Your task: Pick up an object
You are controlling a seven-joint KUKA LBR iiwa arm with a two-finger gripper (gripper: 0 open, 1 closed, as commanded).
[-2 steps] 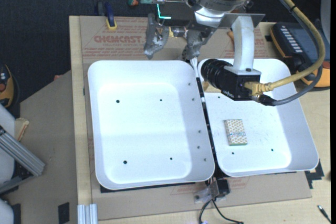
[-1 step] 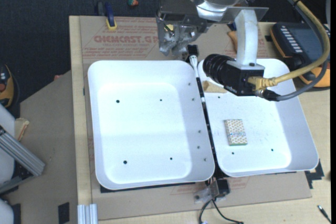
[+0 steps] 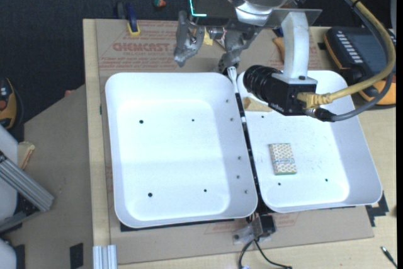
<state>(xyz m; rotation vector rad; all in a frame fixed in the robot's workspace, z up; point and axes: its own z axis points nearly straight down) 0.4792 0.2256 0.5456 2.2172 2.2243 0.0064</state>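
Note:
A small rectangular pad, speckled tan on top with a green edge, lies flat in the middle of the right bin. My gripper hangs high over the back rim of the left bin, near the divide between the two bins. Its two grey fingers stand well apart with nothing between them, so it is open. The pad is far in front of it and to its right, untouched.
A black cylindrical unit on a white bracket, with a yellow cable, hangs from the arm over the right bin's back-left corner. A blue clamp sits on the board's back left edge. A black device lies beyond the right bin.

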